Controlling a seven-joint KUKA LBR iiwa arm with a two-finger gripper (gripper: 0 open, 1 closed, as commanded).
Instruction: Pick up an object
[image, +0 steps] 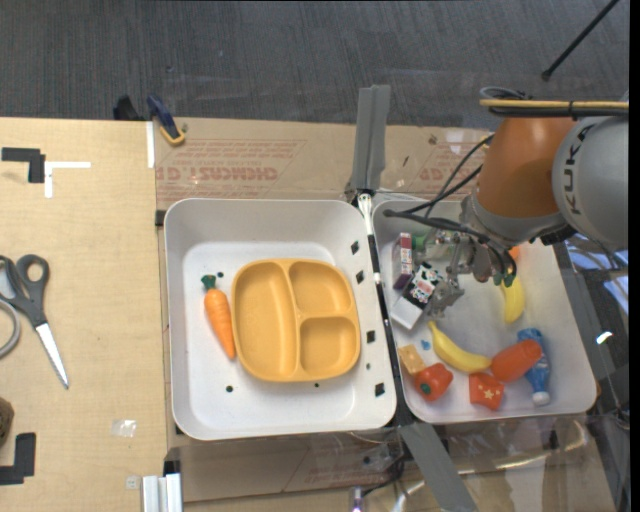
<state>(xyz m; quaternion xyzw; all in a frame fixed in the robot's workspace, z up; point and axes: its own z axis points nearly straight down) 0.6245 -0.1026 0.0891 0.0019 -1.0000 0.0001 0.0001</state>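
The gripper (455, 278) is hanging low over the back part of the right bin (575, 400). Its dark fingers are lost among wires and toys, so I cannot tell if they are spread apart or pressed together, and I cannot tell if anything is between them. A small black and white toy (426, 284) is sitting right by the gripper's tip, maybe touching it. Just beside that toy, a flat white box (404, 310) is lying tilted against the bin's left wall. A little purple and white box (404, 252) is standing behind it, near the back corner.

To the right of the gripper, a small yellow toy (513, 299) is lying near the middle of the bin. In front of the gripper, a yellow banana (458, 350) is curving across the floor. A red and orange toy pepper (432, 380) is lying by the banana's front side. A red block with a star (487, 391) is sitting near the front wall. An orange carrot-shaped toy (516, 360) is resting beside a blue bottle (536, 374).

Above all this, the grey arm with its orange band (525, 165) is reaching in from the right.

The left bin (190, 330) is holding a yellow divided plate (296, 318) in its middle. A toy carrot (218, 315) is lying just beside the plate's left edge. On the wooden bench, scissors (35, 310) are lying far to the left.
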